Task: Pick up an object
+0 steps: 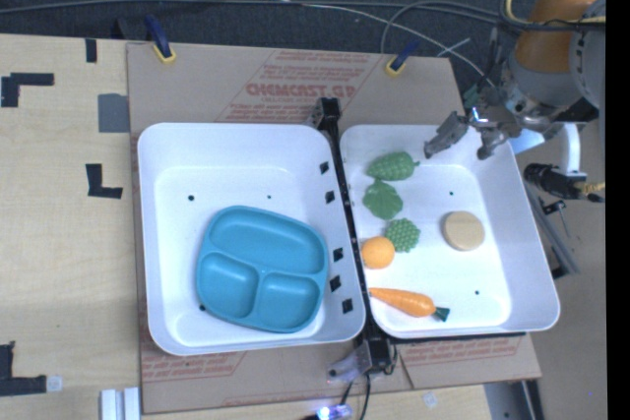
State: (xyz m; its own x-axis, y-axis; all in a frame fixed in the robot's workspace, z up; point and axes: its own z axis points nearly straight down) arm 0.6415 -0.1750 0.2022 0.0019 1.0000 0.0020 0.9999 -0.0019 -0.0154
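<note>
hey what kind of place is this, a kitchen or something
Likely a robot lab bench, not a kitchen: a gripper hangs open above two white bins, the carrot looks like a toy, and cardboard is clamped underneath.

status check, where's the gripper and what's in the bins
Gripper open, holding nothing, over right bin's far edge. Carrot, orange ball, three green pieces, tan disc in right bin. Blue tray in left bin. Nothing blocking.

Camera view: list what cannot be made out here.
- Blue tray: whatever lies beneath it on the left bin floor, hidden by the tray.
- Arm: its base, cut off by the right edge.
- Green items: exact kind, too small and blurred.
</note>
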